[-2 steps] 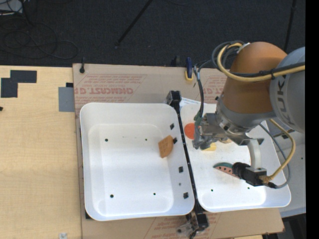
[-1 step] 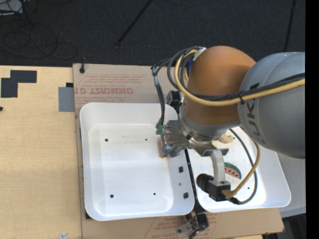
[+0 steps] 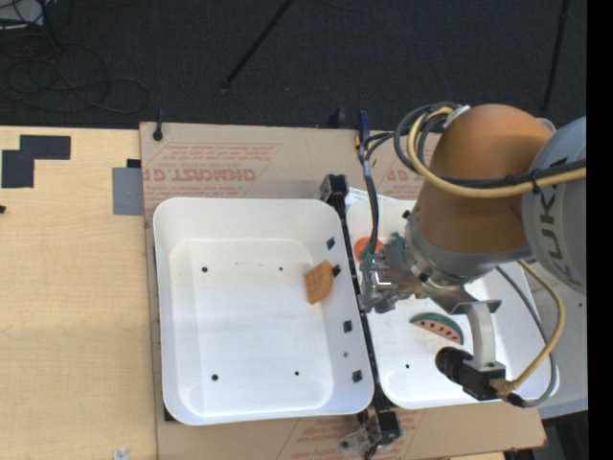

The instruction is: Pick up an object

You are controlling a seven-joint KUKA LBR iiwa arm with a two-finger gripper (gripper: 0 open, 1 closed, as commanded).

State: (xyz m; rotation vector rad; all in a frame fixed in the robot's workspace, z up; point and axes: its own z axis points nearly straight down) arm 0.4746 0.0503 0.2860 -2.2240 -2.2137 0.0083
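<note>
Arm (image 3: 479, 185): it is seen reaching in from the right, its grey body and orange band spread over the upper part of the right bin.
Gripper (image 3: 381, 281): it is set low over the left side of the right bin, close to the dark divider between the two bins. Most of it is covered by the wrist above it.
Gripper state: whether it is wide, narrow or closed on anything cannot be told, and nothing is seen held in it.
Left bin (image 3: 182, 257): a single tan piece (image 3: 319, 283) is found in it, lying tilted near the right wall, about halfway down that wall.
Right bin (image 3: 407, 357): a watermelon slice (image 3: 439, 327) is laid on the floor below the wrist, apart from the gripper. A small orange-red thing (image 3: 367, 248) is seen by the left wall, just above the gripper and partly hidden by it; contact between the two cannot be judged.
Under the bins: a printed cardboard sheet (image 3: 220, 166) is spread over a pale wooden bench (image 3: 67, 305).
</note>
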